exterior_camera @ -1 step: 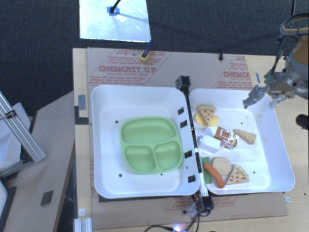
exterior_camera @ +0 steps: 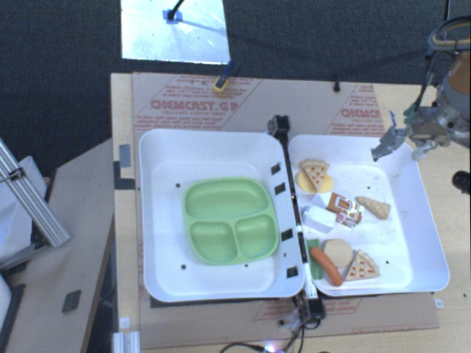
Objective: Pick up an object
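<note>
You have two white bins side by side on the bench: the left bin (exterior_camera: 158, 219) holds one green divided plate (exterior_camera: 229, 219) with three compartments, and the right bin (exterior_camera: 419, 226) holds all the small toy food. Count the pieces there and you get roughly seven: two pizza wedges, one yellow disc, one white block, one small red-and-white carton, one bread-coloured wedge, one sausage and one pale round slice. The upper pizza wedge (exterior_camera: 315, 173) lies on the yellow disc (exterior_camera: 306, 181) near the bin's far left corner, its tip pointing toward you and slightly right. The lower pizza wedge (exterior_camera: 360, 268) sits near the front wall, tip pointing away from you. The sausage (exterior_camera: 326, 265) has its long axis running diagonally, from upper left to lower right, just beside the pale round slice (exterior_camera: 338, 251). The bread-coloured wedge (exterior_camera: 374, 207) points left with its long axis nearly across the bin, near the carton (exterior_camera: 344, 209), which touches the white block (exterior_camera: 319, 218). Your gripper (exterior_camera: 388, 144) hangs over the far right corner of the right bin, well apart from every piece and holding nothing; whether its fingers are apart or together you cannot tell from here.
</note>
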You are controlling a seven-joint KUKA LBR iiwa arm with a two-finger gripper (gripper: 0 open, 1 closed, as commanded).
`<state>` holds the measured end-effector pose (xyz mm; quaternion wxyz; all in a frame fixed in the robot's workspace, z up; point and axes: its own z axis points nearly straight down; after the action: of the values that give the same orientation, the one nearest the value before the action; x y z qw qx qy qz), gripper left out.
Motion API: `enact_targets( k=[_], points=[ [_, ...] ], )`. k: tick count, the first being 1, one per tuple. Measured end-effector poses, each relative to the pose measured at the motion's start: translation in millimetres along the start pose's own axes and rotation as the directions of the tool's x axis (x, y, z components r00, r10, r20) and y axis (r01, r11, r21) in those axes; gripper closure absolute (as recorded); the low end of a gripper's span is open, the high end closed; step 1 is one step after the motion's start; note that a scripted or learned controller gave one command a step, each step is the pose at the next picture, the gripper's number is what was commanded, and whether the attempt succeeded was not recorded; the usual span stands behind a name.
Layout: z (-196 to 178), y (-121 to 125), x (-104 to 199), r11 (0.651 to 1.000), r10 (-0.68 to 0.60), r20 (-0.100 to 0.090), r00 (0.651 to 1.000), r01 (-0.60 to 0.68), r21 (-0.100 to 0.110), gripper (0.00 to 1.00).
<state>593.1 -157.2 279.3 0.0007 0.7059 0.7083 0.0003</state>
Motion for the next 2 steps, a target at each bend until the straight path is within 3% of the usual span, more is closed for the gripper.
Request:
enact_targets(
  k=[2],
  points=[
    [105.0,2.2,-2.3,1.000,0.002,-0.001,1.000,-0.002,0.003,0.00]
  ],
)
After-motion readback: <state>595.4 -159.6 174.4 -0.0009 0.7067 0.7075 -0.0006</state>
